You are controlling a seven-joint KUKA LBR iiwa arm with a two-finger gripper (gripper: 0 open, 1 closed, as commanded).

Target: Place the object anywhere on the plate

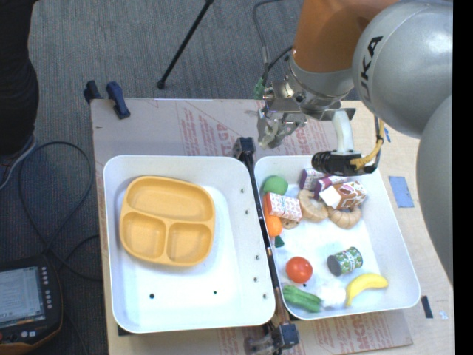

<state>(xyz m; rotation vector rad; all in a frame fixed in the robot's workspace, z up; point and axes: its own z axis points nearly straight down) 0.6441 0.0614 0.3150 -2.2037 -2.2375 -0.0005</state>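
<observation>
Grey metal and an orange band is most of what you get up top: the arm point(384, 43) comes in from the right and takes up that whole corner, so a chunk of the bench behind it is just blocked. Next biggest are the two white bins, left bin point(133, 302) and right bin point(392, 250), touching along the middle. The yellow plate point(168, 220) sits in the upper part of the left bin, three compartments, nothing on it as far as I can see. The gripper point(275, 133) hangs over the bench just beyond the far rim of the right bin, near its top-left corner, and honestly I can't tell what its grasp is doing, it's too small and dark against the wrist. Nothing visible hanging from it. Which object is "the object" isn't given, but every candidate is in the right bin, so it lies toward the camera from the gripper: green ball point(274, 185) nearest, then the little pink box point(284, 205), the pastry pile point(336, 202), red tomato point(298, 269), the can point(345, 260), banana point(364, 285) lying roughly left to right. The plate is off to the lower left of the gripper, across the divider. The heap near the pastries overlaps a lot, hard to separate.
</observation>
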